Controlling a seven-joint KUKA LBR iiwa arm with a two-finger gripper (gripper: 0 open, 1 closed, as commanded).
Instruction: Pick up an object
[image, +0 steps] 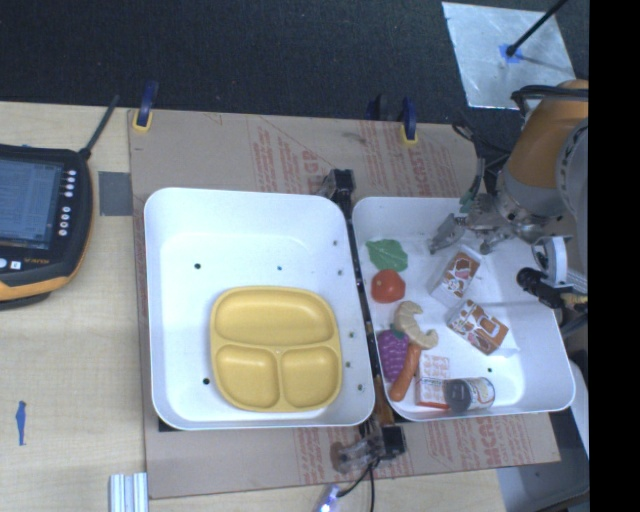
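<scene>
While arm reaches in from right, hand hovers over far part of right bin, fingers spread wide, nothing between them. Brown-and-white packet lies just below it; second packet nearer front. Green leaf, tomato, grapes, carrot along left wall. Yellow tray in left bin.

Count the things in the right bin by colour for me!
Green: 1, leaf
Red: 1, tomato
Purple: 1, grapes
Orange: 1, carrot
Tan: 1, cashew
Brown-and-white: 2, packets
Red-and-white: 1, box
Dark: 1, jar
Total: 9
</scene>
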